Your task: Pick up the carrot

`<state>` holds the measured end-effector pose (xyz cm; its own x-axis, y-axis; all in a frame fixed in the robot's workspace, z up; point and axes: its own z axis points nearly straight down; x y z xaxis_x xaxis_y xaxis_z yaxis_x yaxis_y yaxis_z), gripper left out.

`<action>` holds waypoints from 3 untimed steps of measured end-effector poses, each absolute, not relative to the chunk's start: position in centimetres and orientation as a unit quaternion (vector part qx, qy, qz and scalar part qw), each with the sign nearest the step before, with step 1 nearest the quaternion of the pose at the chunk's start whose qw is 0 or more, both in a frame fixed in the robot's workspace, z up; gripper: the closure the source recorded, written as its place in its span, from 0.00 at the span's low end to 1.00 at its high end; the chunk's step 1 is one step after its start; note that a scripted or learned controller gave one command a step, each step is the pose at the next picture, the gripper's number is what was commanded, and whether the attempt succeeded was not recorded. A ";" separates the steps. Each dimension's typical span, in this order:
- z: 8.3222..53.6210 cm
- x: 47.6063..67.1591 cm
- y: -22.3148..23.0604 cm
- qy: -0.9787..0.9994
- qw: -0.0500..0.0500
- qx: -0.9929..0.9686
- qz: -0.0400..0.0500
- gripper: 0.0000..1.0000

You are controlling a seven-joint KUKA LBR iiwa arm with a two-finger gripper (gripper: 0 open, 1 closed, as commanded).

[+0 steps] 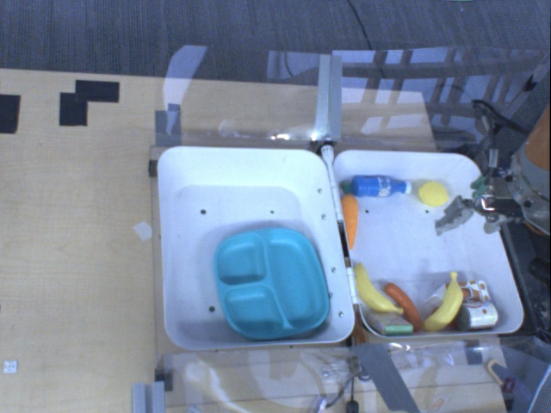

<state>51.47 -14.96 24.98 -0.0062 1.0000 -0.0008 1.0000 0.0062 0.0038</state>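
I see the carrot (349, 221) lying in the right bin (430, 256), pressed along its left wall, just below the blue bottle (376, 186) and above the first banana (372, 291). Its long axis runs almost parallel to the divider between the two bins.

The end effector (472, 211) hangs at the right side of the same bin, near the right wall and well apart from the carrot. One grey finger (451, 219) points down and to the left; the other one I cannot separate clearly, so I cannot tell if the fingers are spread or pressed together. Nothing is visible between them.

In my judgement the main danger is the wall. The carrot lies so close to it that one finger may have no room on that side and could land on the rim or on the carrot itself, pushing it instead of gripping it. A grasp across the narrow width looks more safe than along the length. The bottle cap is very near to the upper end of the carrot, so a descent placed too high may catch the bottle. The smooth tapered shape could also slip out when lifting.

The left bin (198, 188) holds a teal divided plate (271, 280), which plays no role here.
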 end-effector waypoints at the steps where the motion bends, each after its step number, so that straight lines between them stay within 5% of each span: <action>1: 13.6 48.7 -9.0 0.764 0.000 0.645 0.000 0.00; 2: 9.0 51.8 -8.8 0.722 0.004 0.691 0.004 0.00; 3: 10.2 52.2 -8.7 0.723 0.007 0.691 0.007 1.00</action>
